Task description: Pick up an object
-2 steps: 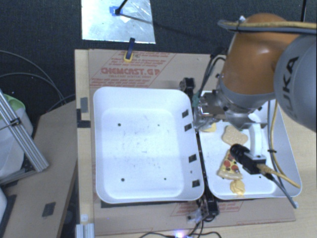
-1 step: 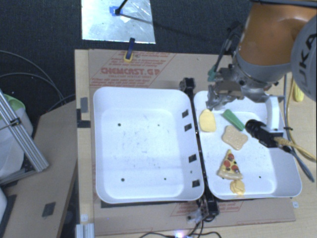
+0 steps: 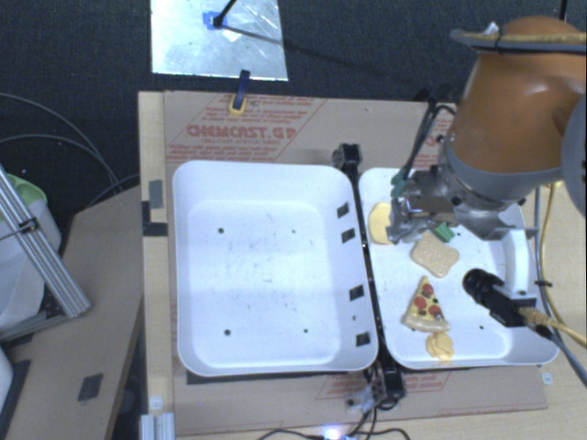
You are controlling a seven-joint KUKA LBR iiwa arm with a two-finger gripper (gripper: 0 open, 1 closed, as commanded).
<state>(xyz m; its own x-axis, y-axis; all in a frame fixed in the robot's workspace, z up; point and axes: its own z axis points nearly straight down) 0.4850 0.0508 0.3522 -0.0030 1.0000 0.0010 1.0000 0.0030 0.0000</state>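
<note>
My gripper (image 3: pixel 404 230) hangs low over the upper left part of the right bin (image 3: pixel 477 348). Just left of it lies a pale yellow round piece (image 3: pixel 379 222), partly covered by the gripper. A tan cracker (image 3: pixel 435 256) lies right below the gripper. A green piece (image 3: pixel 445 234) peeks out from under the wrist. Lower down sit a toy pizza slice (image 3: pixel 426 306) and a small yellow lump (image 3: pixel 439 345). Nothing shows between the fingers.
The left bin (image 3: pixel 197 200) stands beside the right one, divided by a black clip rail (image 3: pixel 359 246). The arm's orange band (image 3: pixel 514 99) covers the right bin's upper right part. A cardboard sheet (image 3: pixel 248 122) lies under both bins.
</note>
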